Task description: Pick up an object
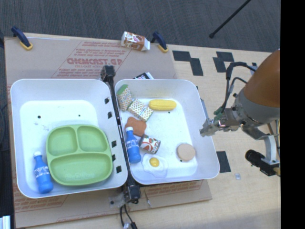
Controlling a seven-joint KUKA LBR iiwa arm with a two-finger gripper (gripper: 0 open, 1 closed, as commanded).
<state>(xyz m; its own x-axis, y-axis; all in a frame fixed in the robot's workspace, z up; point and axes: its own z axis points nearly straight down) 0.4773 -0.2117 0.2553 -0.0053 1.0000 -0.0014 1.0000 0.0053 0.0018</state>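
Even, bright light is falling from above; bins (157, 86) are glaring slightly, the arm (265, 87) at 3 o'clock blurring

bench (248, 185) | two white bins (28, 92) | cardboard sheet (90, 61)

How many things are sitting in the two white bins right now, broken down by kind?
Blue bottles: 2
Green divided plate: 1
Toy corn cob: 1
Toy fried egg: 1
Round tan biscuit: 1
Red and white can: 1
Patterned packets: 2
Brown toy piece: 1
Total: 10
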